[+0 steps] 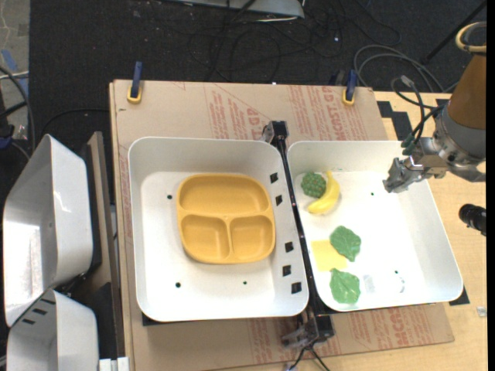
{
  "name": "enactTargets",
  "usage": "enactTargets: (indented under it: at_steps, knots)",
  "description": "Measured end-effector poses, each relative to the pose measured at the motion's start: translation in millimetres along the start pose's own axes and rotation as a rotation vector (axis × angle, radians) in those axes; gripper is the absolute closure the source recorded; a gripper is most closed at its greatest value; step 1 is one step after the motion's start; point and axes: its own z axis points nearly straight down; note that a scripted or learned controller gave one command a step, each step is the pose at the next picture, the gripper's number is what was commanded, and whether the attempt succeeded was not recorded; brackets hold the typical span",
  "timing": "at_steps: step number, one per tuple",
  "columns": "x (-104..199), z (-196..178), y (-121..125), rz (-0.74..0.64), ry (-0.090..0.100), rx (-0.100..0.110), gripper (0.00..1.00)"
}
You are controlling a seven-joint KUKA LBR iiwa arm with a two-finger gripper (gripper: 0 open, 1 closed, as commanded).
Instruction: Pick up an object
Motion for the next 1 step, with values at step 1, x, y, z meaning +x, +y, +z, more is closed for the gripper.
enactTargets:
  at_steps: [1]
  knots:
    - [44.8, 8.8, -2.7, -0.002, 0.002, 0.008, 1.00]
